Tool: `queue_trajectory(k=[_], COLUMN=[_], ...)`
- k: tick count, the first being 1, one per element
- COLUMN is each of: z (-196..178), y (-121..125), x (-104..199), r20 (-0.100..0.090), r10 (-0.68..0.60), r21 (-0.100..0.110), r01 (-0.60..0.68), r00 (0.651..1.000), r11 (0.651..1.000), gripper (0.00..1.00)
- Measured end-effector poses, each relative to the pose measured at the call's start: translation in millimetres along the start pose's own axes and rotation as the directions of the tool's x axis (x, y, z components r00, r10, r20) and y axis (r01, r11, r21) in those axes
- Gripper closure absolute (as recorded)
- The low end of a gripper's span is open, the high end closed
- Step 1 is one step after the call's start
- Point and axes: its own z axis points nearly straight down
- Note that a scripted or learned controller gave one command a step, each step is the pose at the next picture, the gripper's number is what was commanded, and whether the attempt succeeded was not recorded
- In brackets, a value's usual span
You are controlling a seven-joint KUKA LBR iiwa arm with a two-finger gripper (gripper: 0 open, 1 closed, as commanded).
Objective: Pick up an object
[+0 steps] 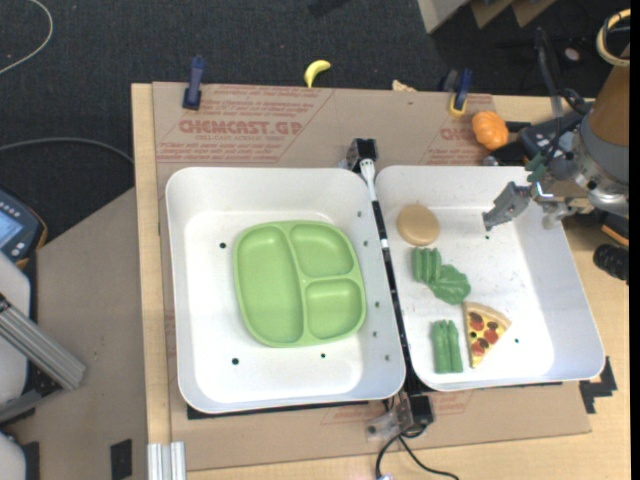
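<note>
Reach step, nothing picked yet. Gripper (503,214) hangs over the right bin (560,298); can't tell if spread or pressed together. Next: go down to the round bun (418,225) nearby.

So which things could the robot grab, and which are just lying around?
For the job, in the right white bin:
round tan bun
green leafy vegetable
green bean bundle
pizza slice toy
gripper

Just lying about:
green divided plate
orange fruit
yellow banana
blue clamps
</note>
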Motion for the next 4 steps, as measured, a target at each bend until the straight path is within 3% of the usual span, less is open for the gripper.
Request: queue_trajectory(k=[1, 2, 3, 4], z=[64.9, 98.0, 162.4, 161.9], y=[-60.7, -82.9, -66.9, -5.2], x=[88.9, 50.2, 6.8, 52.7], r20=[-0.004, -0.002, 0.002, 0.001], r10=[-0.003, 0.002, 0.002, -0.003], r21=[0.009, 0.005, -0.005, -0.003], r01=[0.004, -0.002, -0.002, 0.003], r00=[1.0, 1.0, 1.0, 1.0], r11=[1.0, 1.0, 1.0, 1.0], gripper=[0.0, 0.0, 0.0, 0.0])
